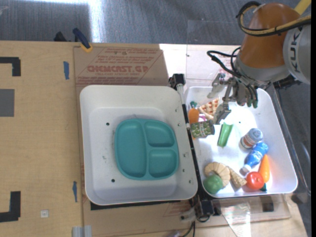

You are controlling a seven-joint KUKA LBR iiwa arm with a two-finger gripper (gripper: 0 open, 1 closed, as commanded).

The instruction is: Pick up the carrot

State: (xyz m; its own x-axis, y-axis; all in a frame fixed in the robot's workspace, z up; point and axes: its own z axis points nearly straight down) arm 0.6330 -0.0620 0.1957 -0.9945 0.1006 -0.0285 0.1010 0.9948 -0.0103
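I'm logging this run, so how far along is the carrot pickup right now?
Nothing looks done yet: the carrot lies in the right bin, near its lower right side beside the red tomato and the blue bottle. In hand: the hand hovers over the bin's upper part, well away from it. Left: move across, grasp and lift.
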